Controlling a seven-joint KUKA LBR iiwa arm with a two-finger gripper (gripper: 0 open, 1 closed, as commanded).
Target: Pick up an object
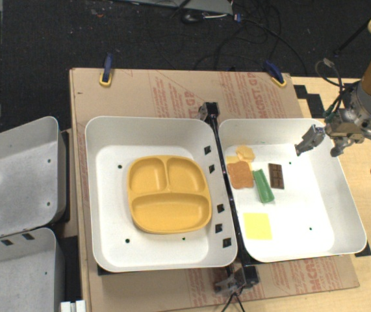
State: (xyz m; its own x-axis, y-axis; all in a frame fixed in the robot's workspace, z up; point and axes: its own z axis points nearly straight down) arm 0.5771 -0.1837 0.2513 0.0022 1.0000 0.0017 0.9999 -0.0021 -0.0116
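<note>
Tray (169,195) in left bin (101,174); blocks (256,184) right bin (341,200).

Evenly and brightly lit from above, with soft, faint shadows under the yellow divided plate (169,194). Mild glare on the white bins (101,148); slightly soft, grainy focus throughout.

You can see red printed lettering on the cardboard sheet (172,90) under both bins; it lies upside down and mirrored from here; none of it can be read.
</note>
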